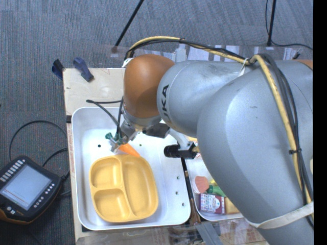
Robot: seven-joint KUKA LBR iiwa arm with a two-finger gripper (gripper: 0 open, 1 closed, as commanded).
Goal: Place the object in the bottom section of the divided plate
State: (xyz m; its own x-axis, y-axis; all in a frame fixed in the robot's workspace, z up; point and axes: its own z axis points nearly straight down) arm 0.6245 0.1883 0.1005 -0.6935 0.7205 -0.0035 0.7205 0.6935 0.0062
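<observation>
A yellow divided plate (pixel 152 184) with three sections lies in the left white bin (pixel 82 137), toward its front. A toy carrot (pixel 129 150), orange with a green top (pixel 109 136), sits at the plate's far rim, partly over the bin floor. My gripper (pixel 118 142) reaches down from the orange-banded wrist and is right on the carrot's leafy end. The wrist hides how the gripper meets the carrot. All three sections of the plate hold nothing.
The right bin (pixel 204 216) holds a red and white carton (pixel 211 203), a green item (pixel 218 190) and a reddish piece (pixel 202 182), largely under my arm. A black cable (pixel 102 107) crosses the left bin's far corner. Blue clamps (pixel 82 68) lie on the bench.
</observation>
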